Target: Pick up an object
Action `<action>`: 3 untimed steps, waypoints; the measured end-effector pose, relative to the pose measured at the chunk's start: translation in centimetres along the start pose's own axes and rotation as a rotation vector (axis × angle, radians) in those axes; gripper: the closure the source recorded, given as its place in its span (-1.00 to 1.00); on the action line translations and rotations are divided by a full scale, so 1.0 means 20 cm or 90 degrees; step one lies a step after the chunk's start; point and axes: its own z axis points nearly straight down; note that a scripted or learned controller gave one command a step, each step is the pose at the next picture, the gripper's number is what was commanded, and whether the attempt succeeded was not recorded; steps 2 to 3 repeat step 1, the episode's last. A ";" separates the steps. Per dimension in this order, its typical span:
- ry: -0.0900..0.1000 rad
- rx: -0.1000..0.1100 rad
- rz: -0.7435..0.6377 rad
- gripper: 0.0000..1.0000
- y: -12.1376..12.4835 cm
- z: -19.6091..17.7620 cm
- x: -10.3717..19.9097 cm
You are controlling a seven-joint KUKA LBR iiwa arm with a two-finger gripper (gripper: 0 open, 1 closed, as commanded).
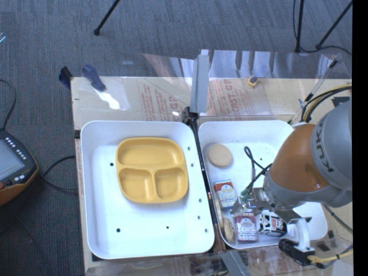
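Camera view: arm low over the right bin (299, 132), claw hidden.
Left of the divider (202, 171), the left bin (98, 211) held a stiff yellow divided plate (152, 169). Right of it lay a round tan disc (219, 154) and small packets (226, 193), (246, 227); these looked light and flat, likely best pinched across their edges. The claw's state I cannot tell.

Open floor around yellow tray (152, 169)
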 end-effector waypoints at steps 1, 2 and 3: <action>-0.001 -0.009 -0.008 1.00 0.22 -0.48 0.25; -0.001 -0.009 -0.008 1.00 0.22 -0.48 0.25; -0.001 -0.009 -0.008 1.00 0.22 -0.48 0.25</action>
